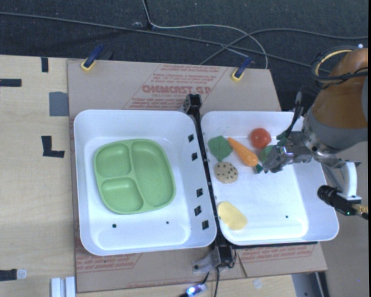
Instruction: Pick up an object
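Though I cannot tell how my hand [269, 163] is set, it sits low in the right bin [297, 221] beside the carrot [243, 151] and tomato [260, 137], so I judge nothing lifted yet.

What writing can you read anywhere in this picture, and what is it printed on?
"CHEMCAST GP": red print on the brown board under the two white bins, repeated in rows.
The smaller red lines beneath it on the board are too blurred to read.
Red print on the board's lower edge, below the bins, is too small to read.
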Controlling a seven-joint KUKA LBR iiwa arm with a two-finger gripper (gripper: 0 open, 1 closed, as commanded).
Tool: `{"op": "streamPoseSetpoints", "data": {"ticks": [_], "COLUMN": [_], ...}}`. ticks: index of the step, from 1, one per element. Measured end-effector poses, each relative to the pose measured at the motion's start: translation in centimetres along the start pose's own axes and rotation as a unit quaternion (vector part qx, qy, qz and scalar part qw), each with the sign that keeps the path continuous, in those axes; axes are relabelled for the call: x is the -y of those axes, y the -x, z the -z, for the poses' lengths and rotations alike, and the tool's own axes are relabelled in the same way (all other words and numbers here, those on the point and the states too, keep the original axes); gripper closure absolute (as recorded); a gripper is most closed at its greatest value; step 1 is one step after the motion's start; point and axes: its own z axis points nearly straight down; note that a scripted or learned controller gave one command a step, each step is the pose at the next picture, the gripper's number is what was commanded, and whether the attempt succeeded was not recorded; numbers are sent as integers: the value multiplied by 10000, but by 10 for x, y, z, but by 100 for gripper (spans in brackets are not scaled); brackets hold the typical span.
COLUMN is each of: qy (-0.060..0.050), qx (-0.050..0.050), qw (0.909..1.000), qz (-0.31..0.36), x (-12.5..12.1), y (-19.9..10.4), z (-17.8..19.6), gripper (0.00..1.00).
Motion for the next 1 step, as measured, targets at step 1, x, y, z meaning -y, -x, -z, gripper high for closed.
{"op": "streamPoseSetpoints", "data": {"ticks": [1], "qy": [-30], "qx": [-8], "qw": [10000], "qz": [-5], "x": [0], "y": [0], "z": [8], "gripper": [100]}}
